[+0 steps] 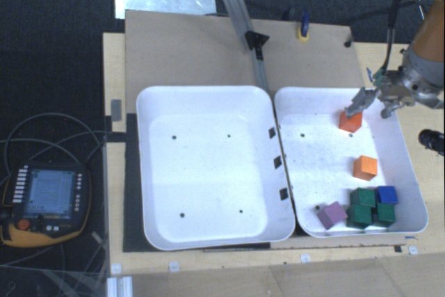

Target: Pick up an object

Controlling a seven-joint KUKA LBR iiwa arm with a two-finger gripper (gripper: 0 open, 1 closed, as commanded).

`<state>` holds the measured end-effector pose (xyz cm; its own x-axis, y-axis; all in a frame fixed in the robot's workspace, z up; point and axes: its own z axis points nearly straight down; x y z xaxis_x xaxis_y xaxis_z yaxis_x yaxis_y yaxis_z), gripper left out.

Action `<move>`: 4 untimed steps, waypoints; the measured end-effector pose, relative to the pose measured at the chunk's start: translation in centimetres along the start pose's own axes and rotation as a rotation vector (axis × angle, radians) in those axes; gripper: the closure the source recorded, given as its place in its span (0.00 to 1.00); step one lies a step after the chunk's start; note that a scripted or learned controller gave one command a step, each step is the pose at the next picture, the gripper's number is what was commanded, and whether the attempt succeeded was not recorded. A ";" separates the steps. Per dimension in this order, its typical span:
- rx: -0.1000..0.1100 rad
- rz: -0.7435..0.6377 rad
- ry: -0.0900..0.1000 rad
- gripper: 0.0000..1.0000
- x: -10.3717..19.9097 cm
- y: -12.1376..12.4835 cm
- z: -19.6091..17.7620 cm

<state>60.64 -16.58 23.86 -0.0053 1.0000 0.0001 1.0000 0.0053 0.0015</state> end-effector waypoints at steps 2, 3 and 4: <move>0.005 0.004 0.000 0.00 -0.9 -0.4 4.9; 0.004 0.001 0.000 0.00 -0.6 0.5 10.2; 0.003 0.002 0.000 0.00 -0.6 0.5 15.0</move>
